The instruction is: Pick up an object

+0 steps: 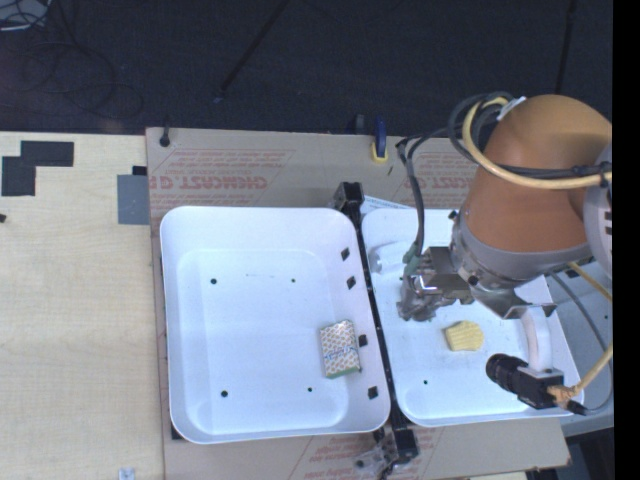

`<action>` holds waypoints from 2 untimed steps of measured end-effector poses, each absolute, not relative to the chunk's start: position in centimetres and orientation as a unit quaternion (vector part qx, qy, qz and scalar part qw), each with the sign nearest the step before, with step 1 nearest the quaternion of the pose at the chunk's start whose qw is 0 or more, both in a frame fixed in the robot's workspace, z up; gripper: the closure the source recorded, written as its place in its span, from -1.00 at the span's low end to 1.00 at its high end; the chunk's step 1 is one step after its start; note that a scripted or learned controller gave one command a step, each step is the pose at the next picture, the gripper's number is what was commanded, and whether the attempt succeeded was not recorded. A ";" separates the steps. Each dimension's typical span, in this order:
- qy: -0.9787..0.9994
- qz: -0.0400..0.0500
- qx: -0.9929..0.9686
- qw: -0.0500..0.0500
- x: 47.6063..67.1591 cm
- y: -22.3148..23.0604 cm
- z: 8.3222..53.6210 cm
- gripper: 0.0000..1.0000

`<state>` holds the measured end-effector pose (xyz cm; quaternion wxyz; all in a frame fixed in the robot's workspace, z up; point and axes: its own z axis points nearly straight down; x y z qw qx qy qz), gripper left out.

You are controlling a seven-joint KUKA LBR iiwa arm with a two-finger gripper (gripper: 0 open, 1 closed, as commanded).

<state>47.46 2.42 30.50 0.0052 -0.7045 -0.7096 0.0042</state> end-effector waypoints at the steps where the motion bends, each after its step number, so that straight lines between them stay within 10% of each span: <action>1: -0.709 -0.001 -0.706 -0.001 53.9 2.5 34.4 1.00; 2: -0.709 -0.003 -0.705 -0.002 53.6 7.9 43.3 1.00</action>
